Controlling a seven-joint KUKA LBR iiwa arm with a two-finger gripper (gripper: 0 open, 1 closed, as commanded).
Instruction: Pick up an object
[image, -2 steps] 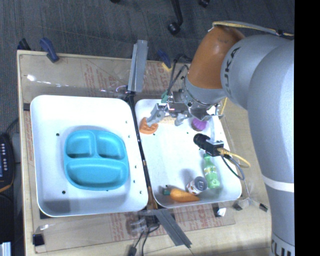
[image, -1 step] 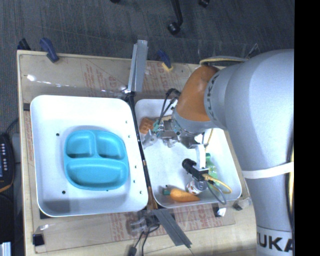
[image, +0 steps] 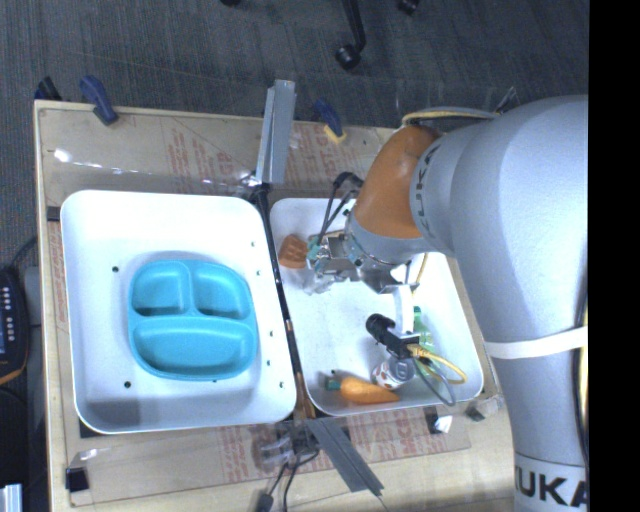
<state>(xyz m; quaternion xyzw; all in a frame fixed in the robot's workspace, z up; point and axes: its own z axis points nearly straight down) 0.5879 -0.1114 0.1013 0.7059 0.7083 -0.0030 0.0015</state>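
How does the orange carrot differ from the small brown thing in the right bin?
The carrot is orange; the brown thing is tan. The carrot is long and tapered; the brown thing is short and rounded. The carrot lies at the bin's lower edge, apart from the gripper; the brown thing sits near the upper left corner, close to the gripper. Both lie in the right bin.

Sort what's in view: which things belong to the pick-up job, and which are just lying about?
Job:
- brown lump, in the right bin
- carrot, same bin

Lying about:
- blue tray, in the left bin
- blue clamps, on the bench edge
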